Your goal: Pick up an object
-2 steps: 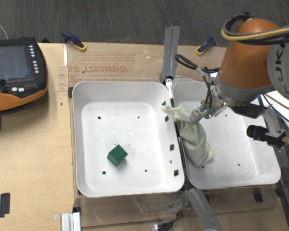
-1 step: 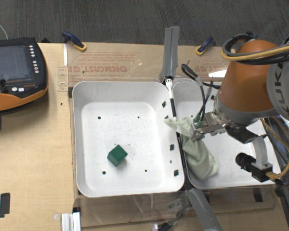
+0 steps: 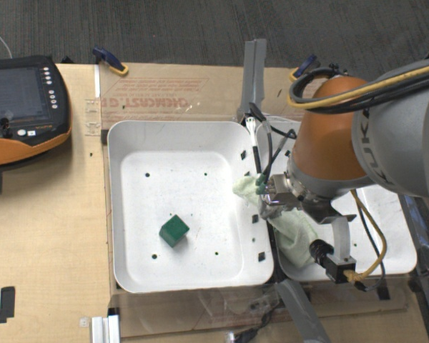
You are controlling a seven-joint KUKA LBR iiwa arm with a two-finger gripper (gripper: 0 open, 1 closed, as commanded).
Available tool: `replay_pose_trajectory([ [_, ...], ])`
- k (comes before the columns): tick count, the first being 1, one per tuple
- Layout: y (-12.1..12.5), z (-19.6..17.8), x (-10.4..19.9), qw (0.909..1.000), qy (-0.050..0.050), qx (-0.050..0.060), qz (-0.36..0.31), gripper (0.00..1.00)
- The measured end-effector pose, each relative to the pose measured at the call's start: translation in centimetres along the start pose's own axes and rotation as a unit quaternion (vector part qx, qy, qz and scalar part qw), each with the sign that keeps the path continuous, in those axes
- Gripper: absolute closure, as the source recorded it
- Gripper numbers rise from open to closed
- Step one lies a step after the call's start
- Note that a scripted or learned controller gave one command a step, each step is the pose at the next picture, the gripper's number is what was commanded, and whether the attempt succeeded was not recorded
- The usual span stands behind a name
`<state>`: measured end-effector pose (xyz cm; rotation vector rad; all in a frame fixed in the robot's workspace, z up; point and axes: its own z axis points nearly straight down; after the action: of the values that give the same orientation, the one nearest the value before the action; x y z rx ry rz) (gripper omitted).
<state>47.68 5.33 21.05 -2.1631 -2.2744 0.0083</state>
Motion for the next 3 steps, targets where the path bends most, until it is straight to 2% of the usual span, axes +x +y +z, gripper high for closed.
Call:
replay_pose_trajectory([
  [1, 3.6, 1.1, -0.6, 0.9841, 0.000, -0.002, -0.178, 1.00],
  [2, 4.7, -0.7, -2.6, 0.9811, 0.000, -0.002, -0.193, 1.00],
  [3, 8.2, -8.9, -5.0, 0.9915, -0.001, -0.002, -0.130, 1.00],
])
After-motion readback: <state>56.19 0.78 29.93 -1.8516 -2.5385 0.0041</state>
